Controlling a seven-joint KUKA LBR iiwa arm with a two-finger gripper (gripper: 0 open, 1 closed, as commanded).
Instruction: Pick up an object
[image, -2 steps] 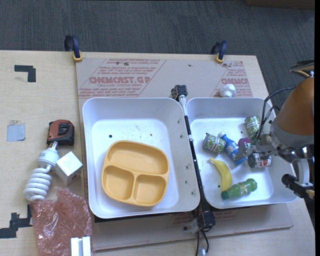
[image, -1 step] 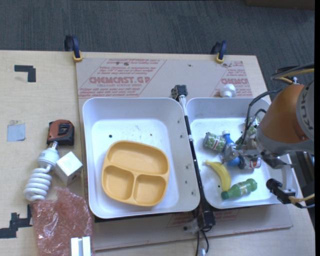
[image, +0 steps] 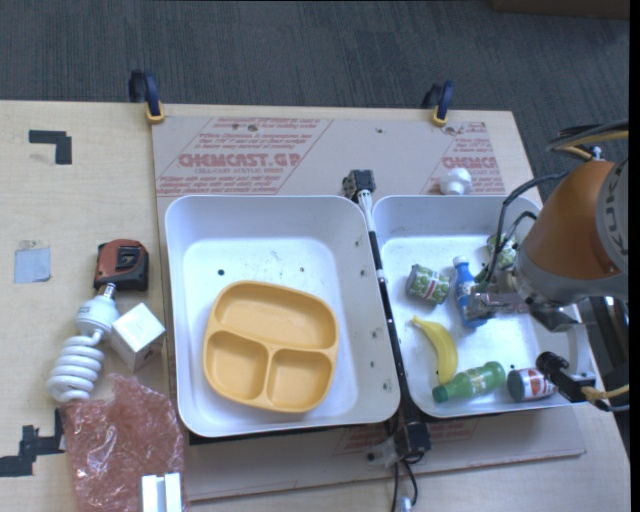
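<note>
Lying in the left bin (image: 190, 300), a yellow divided tray (image: 270, 345) sits alone. Further right, the right bin (image: 420, 215) holds a small green can (image: 428, 285), a banana (image: 440, 345), a green bottle (image: 468, 382), a blue bottle (image: 465, 290) and a red-labelled bottle (image: 530, 383). The gripper (image: 490, 300) is low beside the blue bottle; whether it pinches anything, I cannot tell.
</note>
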